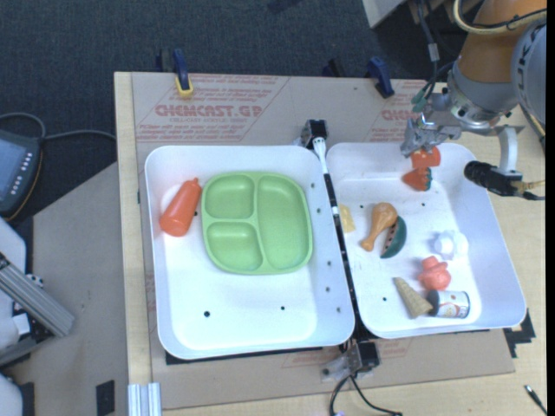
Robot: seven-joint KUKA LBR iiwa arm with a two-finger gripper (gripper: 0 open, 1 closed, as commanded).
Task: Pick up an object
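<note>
- Desk (260, 111): brown board printed with red lettering.
- Left bin (243, 319) lies directly on it.
- Right bin (494, 258) lies touching the left bin's right side.

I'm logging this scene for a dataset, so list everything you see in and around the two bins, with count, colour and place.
Divided plate: 1, light green, left bin.
Bottle-shaped toy: 1, orange, left bin, left of the plate.
Small toy: 1, orange-red, right bin's far side, under the claw.
Drumstick: 1, tan, right bin centre.
Watermelon slice: 1, green, against the drumstick.
Pale piece: 1, yellowish, right bin's left edge.
White object: 1, right bin.
Red toy: 1, right bin.
Cone: 1, tan, right bin's near side.
Can: 1, white, beside the cone.
Clamps: 2, blue, board's far edge.
Claw: 1, grey, over the right bin.
</note>
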